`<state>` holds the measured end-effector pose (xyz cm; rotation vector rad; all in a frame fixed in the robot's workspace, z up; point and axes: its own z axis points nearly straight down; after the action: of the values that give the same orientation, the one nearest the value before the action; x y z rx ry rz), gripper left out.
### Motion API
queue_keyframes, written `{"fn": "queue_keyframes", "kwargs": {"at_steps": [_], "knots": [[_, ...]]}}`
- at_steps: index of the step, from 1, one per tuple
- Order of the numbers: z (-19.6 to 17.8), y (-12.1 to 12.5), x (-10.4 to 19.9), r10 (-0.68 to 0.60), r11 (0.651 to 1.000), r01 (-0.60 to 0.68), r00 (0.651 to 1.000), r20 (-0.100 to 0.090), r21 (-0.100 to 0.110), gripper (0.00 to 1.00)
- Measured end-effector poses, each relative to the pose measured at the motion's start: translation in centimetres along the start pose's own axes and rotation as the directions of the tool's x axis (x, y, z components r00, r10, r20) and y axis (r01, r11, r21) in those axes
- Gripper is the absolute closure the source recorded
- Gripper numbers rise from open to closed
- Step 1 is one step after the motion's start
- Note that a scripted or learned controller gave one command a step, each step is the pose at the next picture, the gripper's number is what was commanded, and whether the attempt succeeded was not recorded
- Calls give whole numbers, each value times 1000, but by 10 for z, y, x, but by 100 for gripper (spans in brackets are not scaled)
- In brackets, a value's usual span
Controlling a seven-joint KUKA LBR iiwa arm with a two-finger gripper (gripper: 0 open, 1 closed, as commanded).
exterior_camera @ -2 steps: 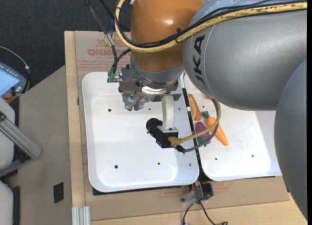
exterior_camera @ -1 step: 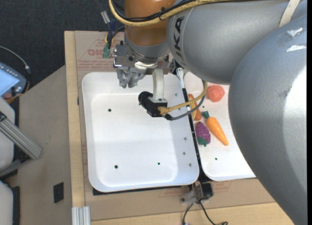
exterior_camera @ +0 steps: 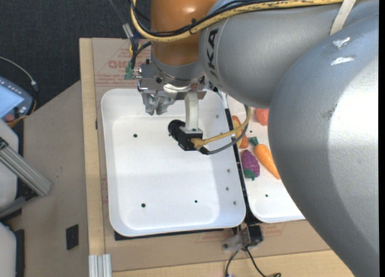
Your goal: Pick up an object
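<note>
Right bin [exterior_camera: 274, 206] largely arm-hidden.

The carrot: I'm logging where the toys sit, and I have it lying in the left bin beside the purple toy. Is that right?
Not quite. The camera view shows the carrot beside the purple toy in the right bin, not the left bin, over which the gripper hangs.

White bins [exterior_camera: 120, 149] on a tan surface [exterior_camera: 90, 149]; an orange carrot [exterior_camera: 266, 157], a purple piece [exterior_camera: 249, 164], grey arm [exterior_camera: 289, 47].
</note>
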<state>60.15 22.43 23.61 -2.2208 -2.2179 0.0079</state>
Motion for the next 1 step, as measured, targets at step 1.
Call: {"fn": "queue_keyframes", "kwargs": {"at_steps": [1], "knots": [[-12, 1, 1, -1, 1000, 1, 1000, -2, -5, 100]]}}
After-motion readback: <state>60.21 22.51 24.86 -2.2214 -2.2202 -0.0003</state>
